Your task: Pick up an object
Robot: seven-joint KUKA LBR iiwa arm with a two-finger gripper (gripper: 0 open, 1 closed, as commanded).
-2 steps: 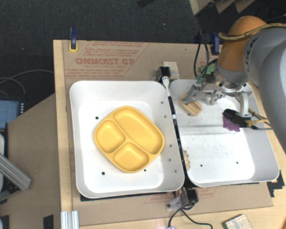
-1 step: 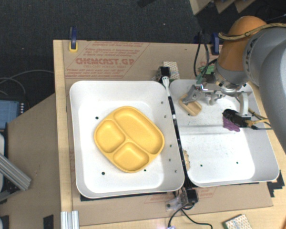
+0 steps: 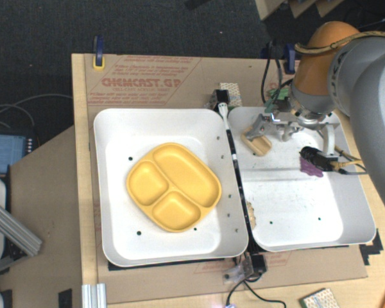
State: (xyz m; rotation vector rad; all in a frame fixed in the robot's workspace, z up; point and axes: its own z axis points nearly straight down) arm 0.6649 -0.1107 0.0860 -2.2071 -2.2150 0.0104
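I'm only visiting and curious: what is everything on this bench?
Left bin: one, white, on the board.
Right bin: one, white, beside it.
Divided plate: one, yellow, middle of left bin.
Block: one, tan, right bin's far left, by the gripper.
Small object: one, purple, right bin's far right.
Board: one, brown, under both bins.
Arm: one, grey and orange, from the right.
Gripper: one, metal, over right bin.

Arm cut off at rt edge — purple obj too small to ID.
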